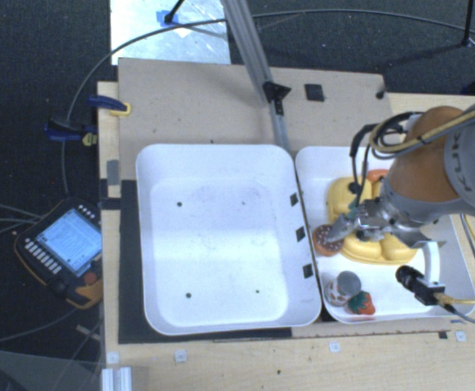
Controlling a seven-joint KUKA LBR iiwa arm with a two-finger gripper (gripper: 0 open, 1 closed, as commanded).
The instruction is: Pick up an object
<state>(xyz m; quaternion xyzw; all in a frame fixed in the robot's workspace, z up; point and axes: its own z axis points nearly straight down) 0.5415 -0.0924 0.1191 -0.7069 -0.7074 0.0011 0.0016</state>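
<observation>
Gripper (353, 225) sits low in the right bin (318, 165), right over the yellow toy (367, 247) – brown disc (327, 236) just beside – can't tell grip state.

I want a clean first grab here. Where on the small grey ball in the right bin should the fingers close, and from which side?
Take the grey ball across its widest middle, coming straight down from above. It is round, so any opposed pair of sides would do, but the orange-red piece lies close on its near-right side, so I would set the fingers across the other axis, where the right bin floor shows beside it.
</observation>
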